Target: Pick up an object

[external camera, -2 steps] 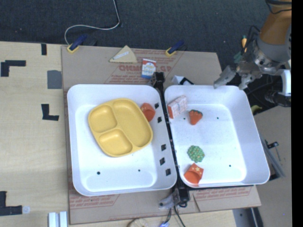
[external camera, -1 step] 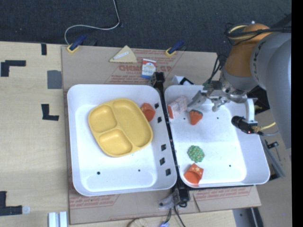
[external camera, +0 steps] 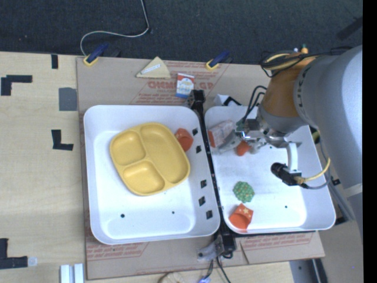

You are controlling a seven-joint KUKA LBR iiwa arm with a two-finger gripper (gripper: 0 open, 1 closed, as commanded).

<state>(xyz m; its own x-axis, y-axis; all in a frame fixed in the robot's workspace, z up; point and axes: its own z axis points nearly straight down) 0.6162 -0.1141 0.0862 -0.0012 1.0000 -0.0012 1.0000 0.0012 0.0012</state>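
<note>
Under the tip of the two-finger gripper [external camera: 246, 139], low in the right shallow white plastic bin [external camera: 294, 214], sits a small orange-red rounded object [external camera: 242, 150] — it is touching or just beside the metal fingers, though whether it lies between them cannot be told, nor how far they are spread. Just to the gripper's left lies a crumpled clear plastic packet with red inside [external camera: 221, 132]. Nearer the camera from the gripper rests a bumpy green clump shaped like a broccoli floret [external camera: 243, 190], and past that a red-orange wedge-like piece [external camera: 240, 217] near the bin's front rim. Farther left, across the black divider, the left white bin [external camera: 100, 217] holds a smooth yellow three-compartment plastic plate [external camera: 149, 157] with a round orange-red piece [external camera: 184, 138] at its right edge. Behind the bins on the brown cardboard — printed with faint red lettering too blurred to read — stand a small red, white and blue carton [external camera: 185, 86] and a pale triangular wedge [external camera: 155, 69].
</note>
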